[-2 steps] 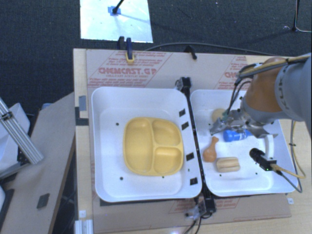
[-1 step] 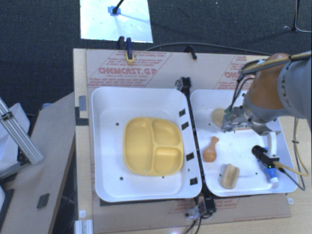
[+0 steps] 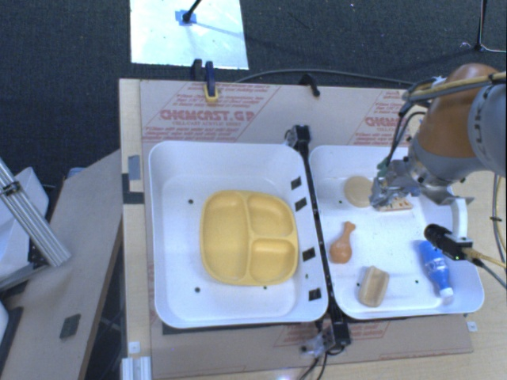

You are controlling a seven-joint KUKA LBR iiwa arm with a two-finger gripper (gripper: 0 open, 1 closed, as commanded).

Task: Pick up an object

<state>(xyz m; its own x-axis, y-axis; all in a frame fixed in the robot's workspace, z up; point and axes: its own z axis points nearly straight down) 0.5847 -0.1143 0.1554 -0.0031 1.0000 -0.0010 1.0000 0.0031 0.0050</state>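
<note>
Gripper [image 3: 388, 192], fingers too blurred to tell their spread, hangs low over a waffle-like piece [image 3: 394, 204] beside a tan disc [image 3: 358, 190] near the right bin's [image 3: 475, 295] far edge.

Bright, even overhead light (soft shadows), white bins [image 3: 238, 157] slightly glaring.

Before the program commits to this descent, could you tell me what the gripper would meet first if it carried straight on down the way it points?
Probably the small tan waffle-like piece lying directly under the gripper in the right bin. The round beige disc sits just beside it, though depth is hard to judge from this slanted view.
</note>
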